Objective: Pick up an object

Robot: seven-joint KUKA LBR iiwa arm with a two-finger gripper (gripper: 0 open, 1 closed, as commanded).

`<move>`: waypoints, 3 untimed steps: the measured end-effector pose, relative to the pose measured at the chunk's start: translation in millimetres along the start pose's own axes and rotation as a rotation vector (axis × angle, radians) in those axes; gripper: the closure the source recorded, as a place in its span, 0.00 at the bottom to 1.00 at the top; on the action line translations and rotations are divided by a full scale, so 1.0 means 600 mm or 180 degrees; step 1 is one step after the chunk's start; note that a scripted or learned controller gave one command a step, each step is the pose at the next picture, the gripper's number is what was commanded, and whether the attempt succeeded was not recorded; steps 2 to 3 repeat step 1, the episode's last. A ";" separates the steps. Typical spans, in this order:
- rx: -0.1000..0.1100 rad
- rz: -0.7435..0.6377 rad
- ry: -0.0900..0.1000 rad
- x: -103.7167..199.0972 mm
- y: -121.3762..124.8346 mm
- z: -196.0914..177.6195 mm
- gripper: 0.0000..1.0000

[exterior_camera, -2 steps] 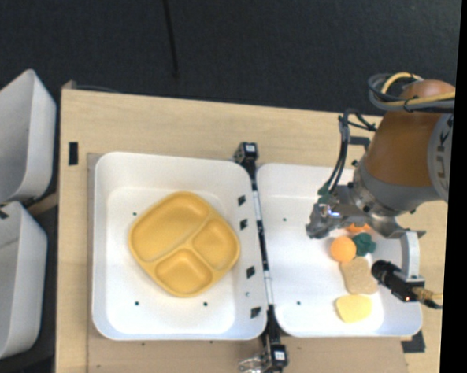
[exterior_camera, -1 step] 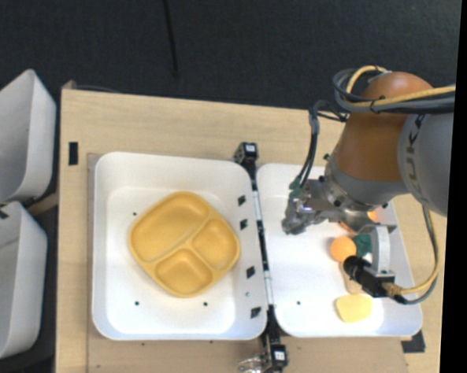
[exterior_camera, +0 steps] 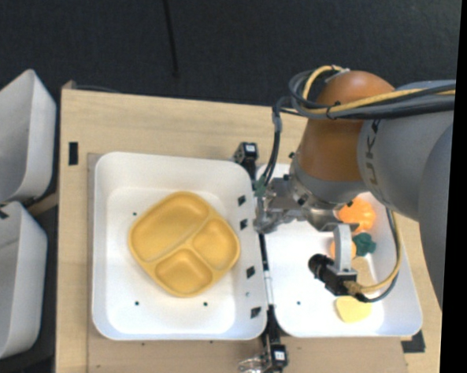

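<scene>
No single target is marked. A yellow plate (exterior_camera: 184, 242) lies in the middle of the left bin (exterior_camera: 101, 292). In the right bin (exterior_camera: 403, 314), an orange toy (exterior_camera: 361, 213), a green piece (exterior_camera: 364, 245) and a pale yellow piece (exterior_camera: 352, 310) are gathered towards the far right.

The hand (exterior_camera: 270, 214) is seen at the right bin's left rim, beside the wall shared with the left bin. Whether it is wide or narrow cannot be told.

A miss is judged likely, since only bare floor is seen near the hand, and the rim could be struck in a descent.

The plate is nearly square, with its main rib running lower left to upper right. The pale piece is laid roughly crosswise.
</scene>
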State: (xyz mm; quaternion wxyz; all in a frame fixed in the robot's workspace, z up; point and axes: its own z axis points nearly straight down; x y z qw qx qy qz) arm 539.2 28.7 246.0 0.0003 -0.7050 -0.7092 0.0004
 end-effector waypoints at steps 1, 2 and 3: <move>-0.0006 -0.0009 0.0007 0.090 0.008 -0.006 1.00; -0.0006 -0.0009 0.0007 0.090 0.008 -0.006 1.00; -0.0006 -0.0009 0.0007 0.090 0.008 -0.006 1.00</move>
